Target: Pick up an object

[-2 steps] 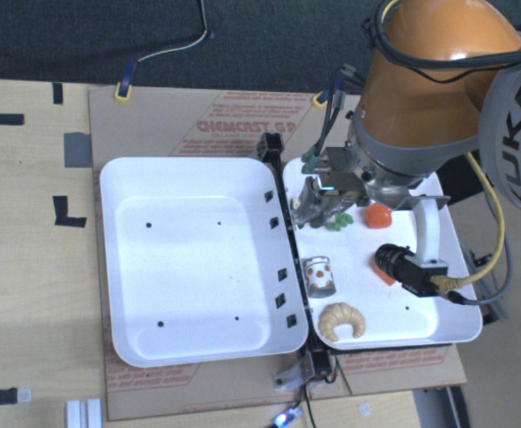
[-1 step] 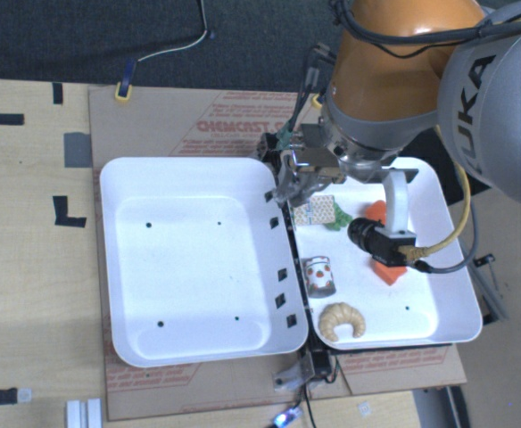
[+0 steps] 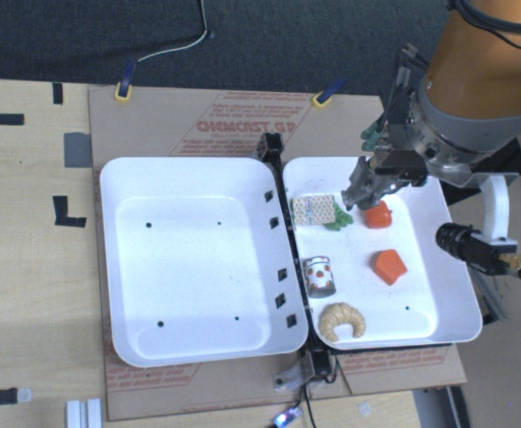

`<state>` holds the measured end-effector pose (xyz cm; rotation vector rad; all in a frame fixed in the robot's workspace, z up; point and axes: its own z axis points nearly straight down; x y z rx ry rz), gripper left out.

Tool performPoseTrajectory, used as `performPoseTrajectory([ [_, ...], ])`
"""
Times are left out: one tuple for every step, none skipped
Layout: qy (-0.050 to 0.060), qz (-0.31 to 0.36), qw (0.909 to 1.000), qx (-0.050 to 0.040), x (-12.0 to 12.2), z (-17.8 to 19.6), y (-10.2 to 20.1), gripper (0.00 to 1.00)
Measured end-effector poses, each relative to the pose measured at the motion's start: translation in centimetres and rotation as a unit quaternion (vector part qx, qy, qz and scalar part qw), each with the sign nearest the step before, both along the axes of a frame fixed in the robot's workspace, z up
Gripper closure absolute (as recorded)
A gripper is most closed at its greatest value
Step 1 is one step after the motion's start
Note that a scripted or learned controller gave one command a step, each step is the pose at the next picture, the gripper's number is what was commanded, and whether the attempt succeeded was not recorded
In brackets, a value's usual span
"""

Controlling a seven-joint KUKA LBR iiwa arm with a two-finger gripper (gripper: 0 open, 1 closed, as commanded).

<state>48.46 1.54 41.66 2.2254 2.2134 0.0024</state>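
Note:
The right bin (image 3: pixel 439 315) holds several small objects. A patterned white block (image 3: pixel 312 209) with a green piece (image 3: pixel 339 220) beside it lies near the bin's left wall. A red-orange rounded object (image 3: pixel 379 216) sits just right of those. An orange block (image 3: pixel 389 266) lies lower right, a small printed can (image 3: pixel 318 275) lower left, and a croissant (image 3: pixel 342 320) near the front edge. My gripper (image 3: pixel 360 196) hangs low over the bin, its dark fingers between the green piece and the red-orange object. Nothing shows between the fingers.
The left bin (image 3: pixel 118 266) stands alongside, joined by black clips (image 3: pixel 283 275) along the shared edge. A black fixture (image 3: pixel 470 243) sticks in from the right of the right bin. The arm's orange band and grey wrist (image 3: pixel 475 69) loom over the back right.

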Motion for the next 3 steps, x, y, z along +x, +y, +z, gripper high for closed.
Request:
performPoseTrajectory([
  [0.003,0.005,1.0000,0.0000,6.0,-5.3,5.5,1.00],
  [0.004,0.002,1.0000,0.0003,0.7,-5.2,2.4,1.00],
  [0.002,0.005,1.0000,0.0004,2.8,-5.2,7.4,1.00],
])
